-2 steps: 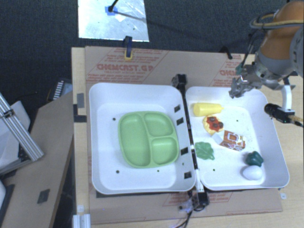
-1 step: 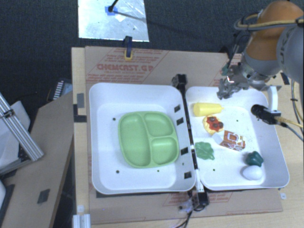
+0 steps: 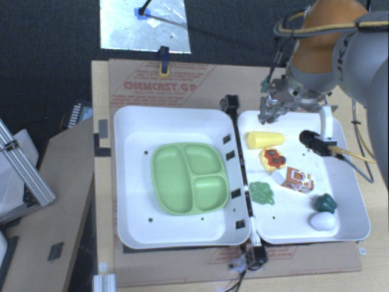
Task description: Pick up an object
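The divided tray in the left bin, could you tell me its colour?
Light green, plain, seen in the camera view: tray.

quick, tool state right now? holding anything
tool: cannot be told whether open or closed; nothing seen between it, hovering above the yellow object in the right bin.

One printed word can be read, on the board under the bins.

The brown cardboard sheet point(image 3: 164, 81) beneath the two white bins carries faded red lettering along its far edge that reads roughly "CHEMCAST GP"; the last letters are faint. A similar red print shows on the cardboard's near edge below the right bin point(image 3: 349, 224), too small and cut off to read. The small carton point(image 3: 296, 179) in that bin bears red and white markings, but no letters on it can be made out.
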Motion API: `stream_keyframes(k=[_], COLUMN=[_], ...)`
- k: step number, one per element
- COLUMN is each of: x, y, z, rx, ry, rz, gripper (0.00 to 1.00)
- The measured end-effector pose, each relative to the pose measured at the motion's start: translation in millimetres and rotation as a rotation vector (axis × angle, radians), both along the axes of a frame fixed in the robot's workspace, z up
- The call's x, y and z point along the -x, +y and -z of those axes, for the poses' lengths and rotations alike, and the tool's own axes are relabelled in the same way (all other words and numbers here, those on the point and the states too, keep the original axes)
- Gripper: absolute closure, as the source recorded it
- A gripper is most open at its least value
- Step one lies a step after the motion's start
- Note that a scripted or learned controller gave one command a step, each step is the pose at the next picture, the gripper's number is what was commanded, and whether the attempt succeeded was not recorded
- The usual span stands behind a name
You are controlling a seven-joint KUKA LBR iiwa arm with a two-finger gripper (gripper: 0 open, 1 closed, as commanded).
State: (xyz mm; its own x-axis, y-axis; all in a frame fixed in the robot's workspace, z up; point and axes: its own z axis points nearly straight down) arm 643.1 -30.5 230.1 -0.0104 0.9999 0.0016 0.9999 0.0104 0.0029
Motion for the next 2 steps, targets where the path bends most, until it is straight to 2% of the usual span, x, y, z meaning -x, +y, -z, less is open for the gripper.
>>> stream_keyframes(k=[1,2], x=[11.1,2.8], y=[52.1,103.4], z=[-3.0,8.4], rx=[0.0,0.0], ry=[0.002,0.001], rz=[0.001,0.001], gripper=[1.0,1.0])
